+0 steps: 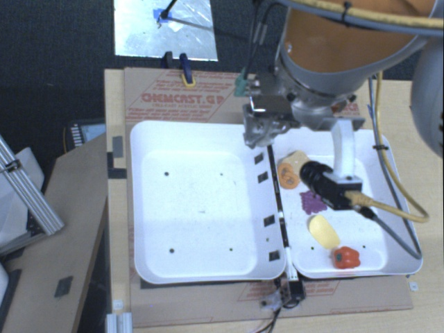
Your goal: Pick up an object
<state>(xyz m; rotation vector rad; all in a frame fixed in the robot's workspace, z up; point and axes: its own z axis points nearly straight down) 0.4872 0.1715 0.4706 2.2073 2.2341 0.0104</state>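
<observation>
The gripper was seen poised over the divide between the two bins, at the back of the right bin. Whether anything was pinched could not be told. An orange cylinder, purple piece, yellow object and red pepper were lying in that bin.
</observation>
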